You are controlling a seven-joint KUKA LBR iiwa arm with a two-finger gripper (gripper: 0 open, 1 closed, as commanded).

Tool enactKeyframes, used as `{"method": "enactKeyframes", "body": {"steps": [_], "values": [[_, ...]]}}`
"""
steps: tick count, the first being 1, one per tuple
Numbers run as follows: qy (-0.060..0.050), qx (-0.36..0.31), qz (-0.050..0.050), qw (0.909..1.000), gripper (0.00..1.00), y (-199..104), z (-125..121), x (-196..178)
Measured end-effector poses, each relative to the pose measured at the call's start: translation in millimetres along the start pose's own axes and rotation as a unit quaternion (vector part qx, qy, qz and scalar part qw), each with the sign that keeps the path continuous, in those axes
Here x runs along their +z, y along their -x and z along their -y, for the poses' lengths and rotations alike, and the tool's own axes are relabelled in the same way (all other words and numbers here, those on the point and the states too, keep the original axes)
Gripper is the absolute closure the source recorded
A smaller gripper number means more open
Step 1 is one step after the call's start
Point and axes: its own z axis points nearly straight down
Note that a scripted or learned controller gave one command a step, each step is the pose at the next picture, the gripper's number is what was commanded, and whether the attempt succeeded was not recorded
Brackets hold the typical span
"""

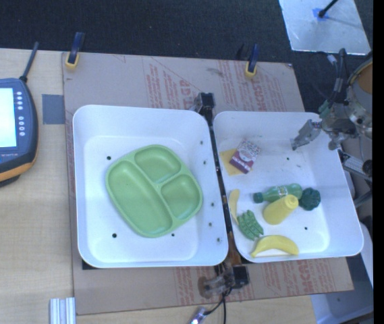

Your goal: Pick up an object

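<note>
I am seeing rows of red print running along the brown cardboard sheet [178,79] under the bins, but I am not making out any words. The small red-and-white packet [245,156] is showing markings too blurred to read.

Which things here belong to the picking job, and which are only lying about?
Job: gripper; in the right bin: banana, yellow cup, green bottle, small red-and-white packet.
Lying about: green divided plate, handheld control pendant, two clamps.
</note>
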Motion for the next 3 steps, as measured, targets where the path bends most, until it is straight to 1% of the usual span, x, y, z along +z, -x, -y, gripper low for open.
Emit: {"method": "enactKeyframes", "body": {"steps": [1, 2, 3], "values": [[0.000, 0.001, 0.002, 1.0000, 0.00, -27.9, 64.5, 68.8], [0.007, 0.001, 0.004, 1.0000, 0.00, -69.0, 92.6, 115.8], [0.001, 0.002, 0.002, 1.0000, 0.00, -87.0, 121.6, 120.5]]}}
